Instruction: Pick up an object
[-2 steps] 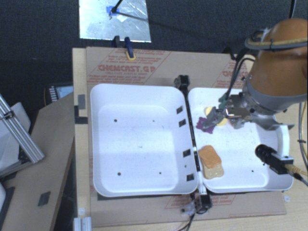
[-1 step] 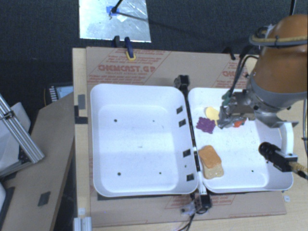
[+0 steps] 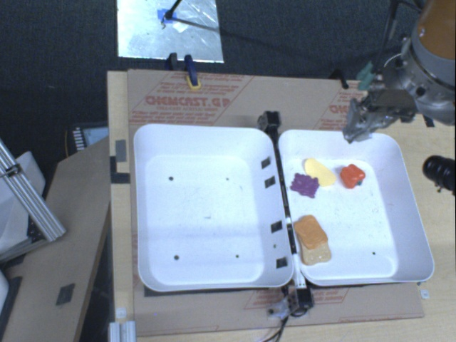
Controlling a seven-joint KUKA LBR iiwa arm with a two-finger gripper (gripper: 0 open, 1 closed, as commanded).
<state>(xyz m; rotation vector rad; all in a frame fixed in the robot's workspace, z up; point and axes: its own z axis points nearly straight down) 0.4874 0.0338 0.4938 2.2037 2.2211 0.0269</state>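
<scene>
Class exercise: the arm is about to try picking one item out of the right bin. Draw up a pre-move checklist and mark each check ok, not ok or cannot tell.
1. Targets present: yellow piece, purple piece, red piece and tan block lie in the right bin: ok.
2. Gripper above a target: it hangs over the bin's far rim, not over any item: not ok.
3. Gripper carrying nothing: ok.
4. Gripper opening: cannot tell.
5. Spacing: yellow and purple pieces nearly touch: not ok; the tan block lies apart from them: ok.
</scene>
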